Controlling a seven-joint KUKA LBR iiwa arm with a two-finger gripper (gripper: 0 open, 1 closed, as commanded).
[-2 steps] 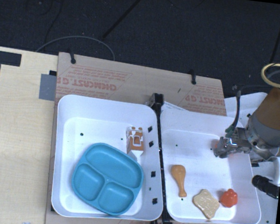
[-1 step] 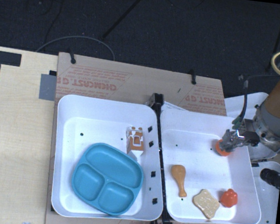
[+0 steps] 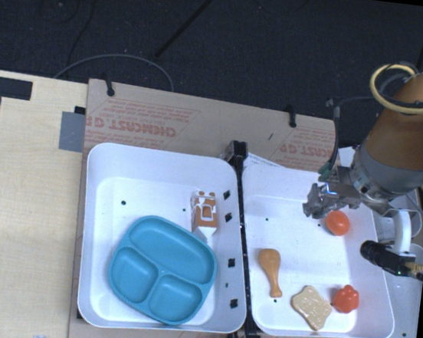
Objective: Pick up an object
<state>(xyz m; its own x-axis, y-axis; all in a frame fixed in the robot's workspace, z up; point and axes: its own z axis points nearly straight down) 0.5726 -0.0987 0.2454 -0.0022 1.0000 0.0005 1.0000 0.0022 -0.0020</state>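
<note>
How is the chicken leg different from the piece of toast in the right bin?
The chicken leg is long and thin with a fat rounded top, while the toast is flat and squarish. The chicken leg is golden brown; the toast is paler tan with a darker crust edge. The chicken leg sits nearer the middle divider, the toast nearer the bin's front edge. Both are toy foods lying loose in the right bin.
</note>
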